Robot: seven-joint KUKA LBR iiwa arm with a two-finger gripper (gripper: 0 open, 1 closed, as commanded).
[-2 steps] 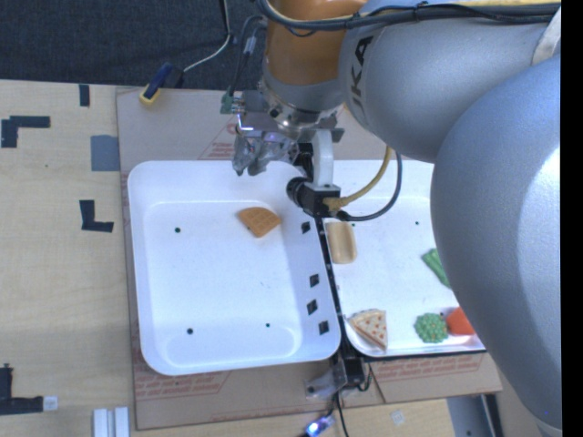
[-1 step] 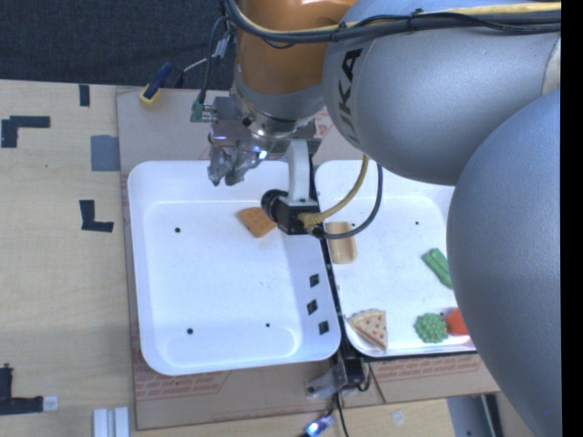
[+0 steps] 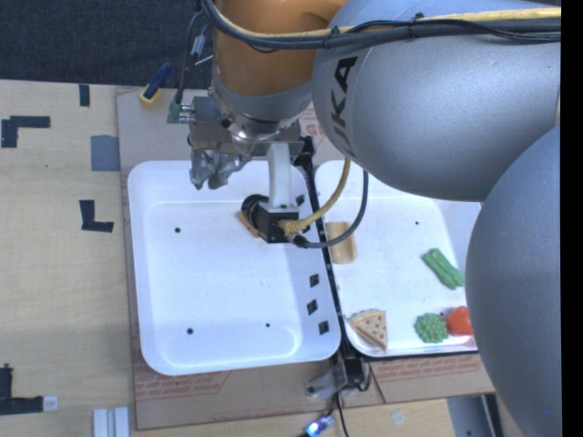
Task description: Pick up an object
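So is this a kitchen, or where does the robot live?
Probably a robot lab, not a kitchen. A big grey and orange arm reaches over two white bins on a wooden bench with black marker shapes, and the food, like the pizza slice and broccoli, looks like toys.

Hidden in large part behind the arm (image 3: 437, 89): the right bin (image 3: 401, 244). Half covered by the gripper (image 3: 211, 176) mount and cable: a tan item (image 3: 250, 217) in the left bin (image 3: 164, 271). Cut off by the arm's edge: a red piece (image 3: 461, 320); too small to identify, the tan block (image 3: 342, 242).
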